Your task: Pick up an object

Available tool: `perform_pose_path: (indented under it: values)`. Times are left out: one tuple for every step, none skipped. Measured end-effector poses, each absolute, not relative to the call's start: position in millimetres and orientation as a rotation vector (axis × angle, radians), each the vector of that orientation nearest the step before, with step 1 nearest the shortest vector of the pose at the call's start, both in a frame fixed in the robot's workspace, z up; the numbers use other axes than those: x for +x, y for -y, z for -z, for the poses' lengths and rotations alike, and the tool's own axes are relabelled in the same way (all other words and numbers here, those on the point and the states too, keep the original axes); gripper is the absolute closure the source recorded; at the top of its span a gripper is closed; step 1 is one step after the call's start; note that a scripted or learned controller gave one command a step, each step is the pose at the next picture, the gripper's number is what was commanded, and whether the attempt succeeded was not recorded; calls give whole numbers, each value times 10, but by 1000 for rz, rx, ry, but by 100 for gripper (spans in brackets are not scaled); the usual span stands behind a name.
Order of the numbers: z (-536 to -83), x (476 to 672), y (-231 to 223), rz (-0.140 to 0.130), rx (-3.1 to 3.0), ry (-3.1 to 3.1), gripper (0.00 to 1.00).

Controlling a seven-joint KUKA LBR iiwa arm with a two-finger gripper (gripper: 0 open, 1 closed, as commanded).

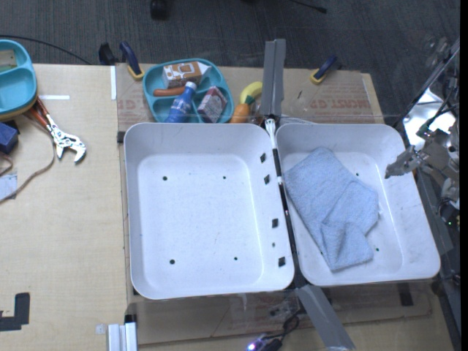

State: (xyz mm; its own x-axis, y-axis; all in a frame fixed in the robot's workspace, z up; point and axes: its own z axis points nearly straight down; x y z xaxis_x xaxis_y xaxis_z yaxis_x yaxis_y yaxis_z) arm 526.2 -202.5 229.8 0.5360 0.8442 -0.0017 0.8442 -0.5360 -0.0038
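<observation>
The gripper (398, 168) pokes in at the right bin's (409, 258) right rim; whether its fingers are open, I cannot tell. A folded grey towel (330, 205) lies mid-bin, apart to their left. Behind the 2 bins, a teal tray (158, 96) holds small items.

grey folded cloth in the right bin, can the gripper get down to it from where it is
Probably yes. The grey folded cloth lies alone in the right white bin, nothing on top of it, and the gripper sits at that bin's right rim, with bare bin floor between them.
</observation>
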Motion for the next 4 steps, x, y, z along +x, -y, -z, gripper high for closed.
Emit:
perform_pose_path:
  values:
    - [-1592,4769,2129,-7,-2951,1068,0]
    - [-2370,4826,1861,-6,-3077,631,0]
    - [-1996,4772,1868,-8,-3124,321,0]
    - [-1508,4763,1954,-9,-3123,316,0]
